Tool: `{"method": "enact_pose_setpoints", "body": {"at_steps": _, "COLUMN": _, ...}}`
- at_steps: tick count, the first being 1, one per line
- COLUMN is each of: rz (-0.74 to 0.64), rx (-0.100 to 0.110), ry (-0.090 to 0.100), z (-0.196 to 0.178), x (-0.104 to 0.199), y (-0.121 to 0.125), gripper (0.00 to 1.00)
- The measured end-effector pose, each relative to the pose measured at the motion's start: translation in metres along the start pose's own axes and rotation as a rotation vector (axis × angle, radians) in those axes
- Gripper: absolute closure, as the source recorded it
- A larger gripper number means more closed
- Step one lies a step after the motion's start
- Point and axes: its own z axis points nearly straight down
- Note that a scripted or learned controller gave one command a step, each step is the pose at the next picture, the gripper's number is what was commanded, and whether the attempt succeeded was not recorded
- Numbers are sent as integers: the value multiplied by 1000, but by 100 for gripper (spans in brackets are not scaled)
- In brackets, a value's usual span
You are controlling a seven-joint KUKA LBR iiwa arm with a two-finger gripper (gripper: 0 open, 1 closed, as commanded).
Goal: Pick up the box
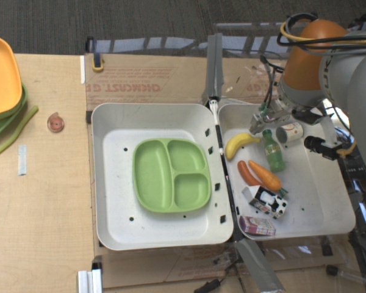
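Note:
A small black-and-white box [268,201] lies near the front of the right bin [320,212]. A pink and white carton [257,226] rests just in front of it, against the bin's front rim. My gripper [263,122] is low over the back left of the right bin, right above the green bottle [272,152] and beside the banana [240,144]. It is well behind both boxes, and nothing is visibly held in it.
An orange carrot [266,174] and a red sausage [248,173] lie between the bottle and the boxes. The left bin [110,182] holds a green divided plate [171,175]. Orange and green dishes [1,90] sit at the far left of the bench.

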Motion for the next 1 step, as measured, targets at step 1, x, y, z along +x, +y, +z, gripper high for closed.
{"method": "enact_pose_setpoints", "body": {"at_steps": 1, "rz": 23, "rx": -1, "ry": -1, "z": -79, "x": 100, "y": 37, "gripper": 100}}
